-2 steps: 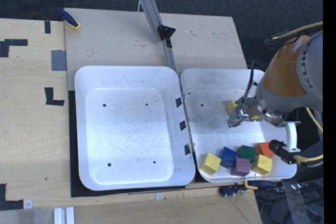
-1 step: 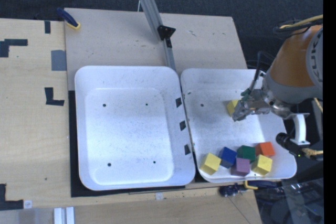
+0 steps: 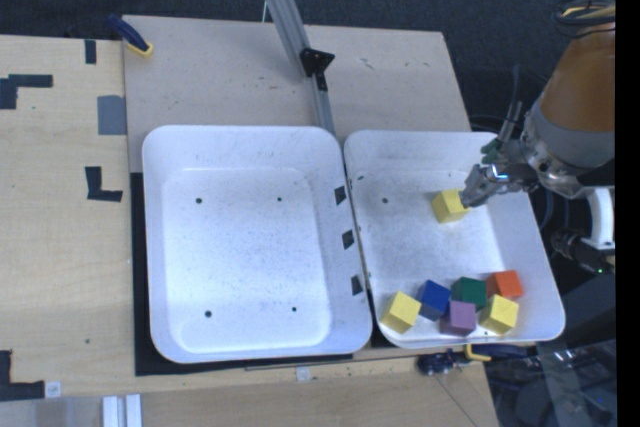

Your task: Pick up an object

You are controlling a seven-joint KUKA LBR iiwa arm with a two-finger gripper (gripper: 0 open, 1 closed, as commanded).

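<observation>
A small yellow cube [image 3: 449, 206] lies in the upper middle of the right white bin [image 3: 400, 155]. My gripper [image 3: 473, 192] reaches in from the right, and its tip sits right at the cube's upper right corner. Whether it touches the cube is unclear. Along the right bin's front edge sits a cluster of cubes: yellow [image 3: 402, 311], blue [image 3: 434, 298], green [image 3: 467, 291], orange [image 3: 507, 284], purple [image 3: 461, 316] and another yellow [image 3: 501, 313].
The left white bin [image 3: 170, 155] stands beside the right one, sharing a middle rim. A slanted metal post [image 3: 285, 0] rises behind the bins. The arm's grey wrist and orange band [image 3: 585, 95] hang over the right bin's far right side.
</observation>
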